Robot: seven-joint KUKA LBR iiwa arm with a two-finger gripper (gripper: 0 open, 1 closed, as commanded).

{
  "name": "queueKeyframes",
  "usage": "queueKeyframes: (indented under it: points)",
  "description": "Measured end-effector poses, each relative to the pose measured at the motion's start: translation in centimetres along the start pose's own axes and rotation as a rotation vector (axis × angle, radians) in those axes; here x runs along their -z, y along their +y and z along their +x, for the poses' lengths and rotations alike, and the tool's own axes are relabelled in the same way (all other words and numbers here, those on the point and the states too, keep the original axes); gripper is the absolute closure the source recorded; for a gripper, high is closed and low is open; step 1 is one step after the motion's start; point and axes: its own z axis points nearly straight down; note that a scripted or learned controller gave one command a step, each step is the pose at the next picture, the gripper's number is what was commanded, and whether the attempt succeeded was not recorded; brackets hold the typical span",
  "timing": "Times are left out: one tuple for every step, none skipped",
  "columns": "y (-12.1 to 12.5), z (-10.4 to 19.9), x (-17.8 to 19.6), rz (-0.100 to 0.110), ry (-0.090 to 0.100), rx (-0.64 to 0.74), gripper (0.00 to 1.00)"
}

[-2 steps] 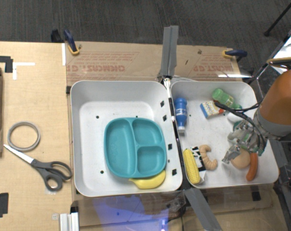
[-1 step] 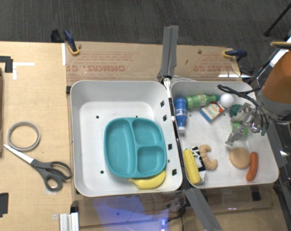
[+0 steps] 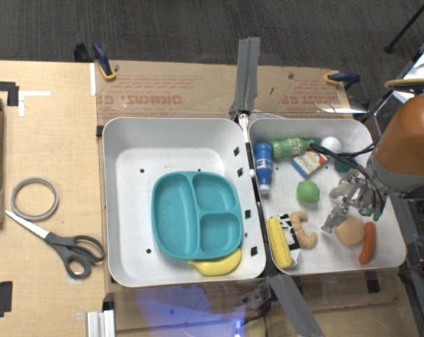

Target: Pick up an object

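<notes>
- The pincer (image 3: 347,206) hangs low in the right bin (image 3: 387,258), its metal fingers (image 3: 334,221) spread, with nothing between them.
- Just below the fingertips lies a tan, rounded food toy (image 3: 350,232), the likeliest pick; whether the tips touch it I cannot tell.
- An orange sausage (image 3: 367,243) lies right beside that toy on its right, so a closing finger may catch it or push it to the wall.
- The tan toy looks smooth and domed; a pinch off its middle would likely squeeze it out sideways.
- A green ball (image 3: 308,192) sits to the left, apart from the pincer, and would roll if nudged.
- A corn cob (image 3: 280,243) and a small croissant-like piece (image 3: 305,238) lie by the bin's left wall, well clear of the fingers.
- The left bin (image 3: 121,188) holds a teal divided plate (image 3: 196,215) with a banana (image 3: 219,264) at its lower edge.
</notes>
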Motion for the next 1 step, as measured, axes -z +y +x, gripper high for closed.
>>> queueKeyframes:
  points:
    - [0.78,-4.16,0.04,0.000,-0.003,0.107,0.00]
